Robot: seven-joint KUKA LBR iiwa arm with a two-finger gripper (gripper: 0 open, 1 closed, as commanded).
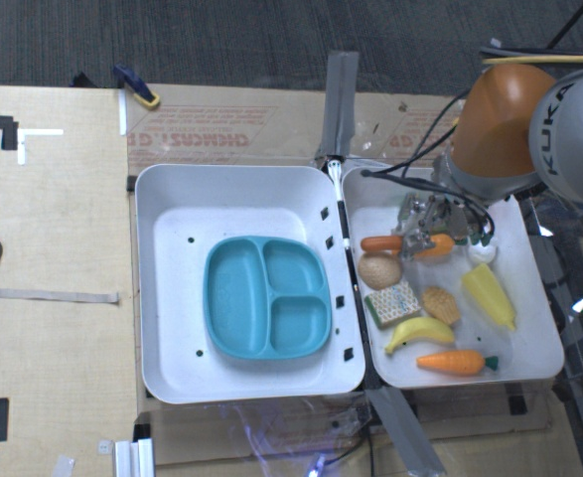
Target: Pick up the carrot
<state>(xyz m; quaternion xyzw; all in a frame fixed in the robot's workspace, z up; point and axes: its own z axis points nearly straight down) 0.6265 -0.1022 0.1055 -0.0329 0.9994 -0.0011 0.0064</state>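
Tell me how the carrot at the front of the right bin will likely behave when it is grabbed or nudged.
The carrot looks like a smooth, moulded toy, so it is probably stiff, light and somewhat slippery. Its rounded, tapered body lies on its side, so a nudge may roll it in a curve. The banana lies close behind it and could get bumped.

The grey arm (pixel 569 137) reaches in from the right, its orange band (pixel 500 117) sitting just above the wrist. The wrist points down and leftward, with black cables trailing beside it, and the gripper (pixel 422 229) hangs low beneath it.
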